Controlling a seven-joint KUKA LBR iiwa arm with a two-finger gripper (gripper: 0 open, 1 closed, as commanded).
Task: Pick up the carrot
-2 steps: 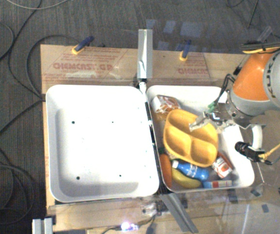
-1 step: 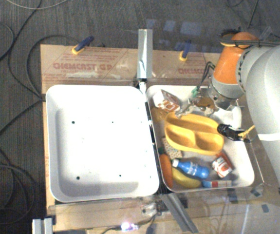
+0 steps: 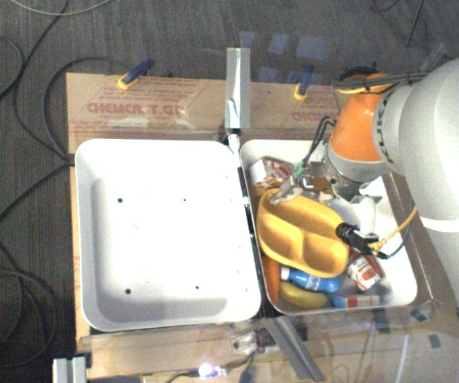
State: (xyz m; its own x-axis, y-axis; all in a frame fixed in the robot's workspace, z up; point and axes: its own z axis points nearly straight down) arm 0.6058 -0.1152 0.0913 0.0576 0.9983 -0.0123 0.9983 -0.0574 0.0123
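Carrot [image 3: 271, 276]: prob. the orange sliver in the right bin [image 3: 405, 294], tight against its left wall, near-left part. Most of it is tucked under the yellow divided tray [image 3: 301, 234], so only a strip shows. Long axis looks near-to-far along the wall, but too little is visible to be sure.

Pincer [image 3: 317, 178] sits over the far part of the same bin, under the orange wrist band. Open or closed: can't tell, wrist blocks it. Nothing seen held.

Key relation: carrot lies toward the near-left of the pincer, w/ the tray's far rim btw. them.

Room is poor. Wall on the left, tray on top, a blue bottle [image 3: 313, 279] and a banana [image 3: 301, 296] just beside on the right. Bin floor is smooth white plastic, so things likely slide. My read: a straight-down approach needs the jaws set across the carrot, and the tray prob. gets bumped first.
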